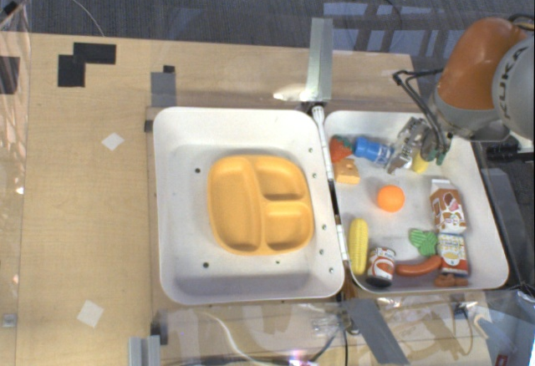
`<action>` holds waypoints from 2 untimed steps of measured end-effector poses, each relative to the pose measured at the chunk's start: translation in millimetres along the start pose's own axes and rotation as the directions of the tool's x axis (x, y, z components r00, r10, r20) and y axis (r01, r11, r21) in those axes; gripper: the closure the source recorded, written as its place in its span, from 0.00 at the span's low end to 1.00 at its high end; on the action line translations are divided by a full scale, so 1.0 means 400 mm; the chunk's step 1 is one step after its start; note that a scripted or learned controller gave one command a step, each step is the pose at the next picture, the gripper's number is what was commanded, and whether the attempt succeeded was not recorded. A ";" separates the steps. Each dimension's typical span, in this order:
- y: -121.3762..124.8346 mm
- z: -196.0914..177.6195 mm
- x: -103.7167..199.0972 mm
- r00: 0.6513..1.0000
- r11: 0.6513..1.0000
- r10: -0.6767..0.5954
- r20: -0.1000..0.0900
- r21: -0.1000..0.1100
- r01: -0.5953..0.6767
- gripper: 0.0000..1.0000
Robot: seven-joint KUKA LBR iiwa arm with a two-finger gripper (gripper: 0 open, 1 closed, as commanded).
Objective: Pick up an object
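Arm: I'm seeing it reaching in from the right, over the right bin's far side.
Gripper: it's hanging low at the bin's back, just beside the blue bottle; I cannot tell how the fingers are standing.
Bottle: it's lying on its side near the back left of that bin.
Ball: the orange one is sitting mid-bin, apart from the gripper.
Corn: it's lying along the left wall.
Left bin: it's holding a yellow tray.
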State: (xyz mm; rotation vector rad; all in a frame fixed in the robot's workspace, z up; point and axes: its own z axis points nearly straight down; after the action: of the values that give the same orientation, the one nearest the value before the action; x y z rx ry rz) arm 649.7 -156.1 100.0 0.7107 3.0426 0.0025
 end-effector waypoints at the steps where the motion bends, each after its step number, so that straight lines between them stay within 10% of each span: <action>1: 0.102 0.031 0.035 0.977 0.977 0.213 -0.012 0.014 -0.213 1.00; 2: 0.283 -0.223 0.129 0.998 0.998 0.062 -0.006 -0.001 -0.062 1.00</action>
State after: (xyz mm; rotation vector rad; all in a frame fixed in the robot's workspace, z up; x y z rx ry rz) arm 652.0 -31.4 188.8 0.8061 3.0246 0.0075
